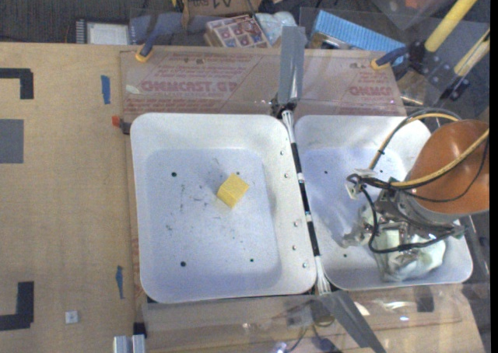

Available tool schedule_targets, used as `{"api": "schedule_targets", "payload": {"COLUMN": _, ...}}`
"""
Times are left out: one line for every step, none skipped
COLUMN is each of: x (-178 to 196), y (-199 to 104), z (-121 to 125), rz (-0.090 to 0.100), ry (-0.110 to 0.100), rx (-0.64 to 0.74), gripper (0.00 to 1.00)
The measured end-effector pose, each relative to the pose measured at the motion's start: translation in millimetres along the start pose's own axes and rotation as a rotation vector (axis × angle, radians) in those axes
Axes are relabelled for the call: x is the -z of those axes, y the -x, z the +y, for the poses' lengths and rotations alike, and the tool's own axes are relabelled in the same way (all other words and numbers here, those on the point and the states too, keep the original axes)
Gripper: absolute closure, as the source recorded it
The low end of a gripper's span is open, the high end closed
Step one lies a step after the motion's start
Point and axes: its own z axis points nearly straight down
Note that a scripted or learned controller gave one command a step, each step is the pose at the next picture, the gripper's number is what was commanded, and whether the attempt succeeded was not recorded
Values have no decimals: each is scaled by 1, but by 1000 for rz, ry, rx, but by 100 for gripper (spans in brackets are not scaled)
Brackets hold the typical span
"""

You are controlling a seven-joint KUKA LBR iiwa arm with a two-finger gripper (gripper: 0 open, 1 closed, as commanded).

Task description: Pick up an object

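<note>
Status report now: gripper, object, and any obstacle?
Gripper low in right bin, over a pale object. Yellow block loose in left bin. Nothing on the block.

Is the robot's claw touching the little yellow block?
Apart. The camera view shows the yellow block alone in the left bin, while the gripper is down in the right bin, across the divider.
</note>
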Motion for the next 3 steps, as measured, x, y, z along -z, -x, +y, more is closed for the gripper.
{"api": "schedule_targets", "payload": {"x": 0, "y": -28, "z": -11, "rz": -1, "ry": -1, "rx": 445, "gripper": 0}}
{"api": "schedule_targets", "payload": {"x": 0, "y": -61, "z": -34, "rz": -2, "ry": -1, "rx": 693, "gripper": 0}}
{"api": "schedule_targets", "payload": {"x": 5, "y": -48, "z": -22, "rz": -2, "ry": 6, "rx": 1240, "gripper": 0}}
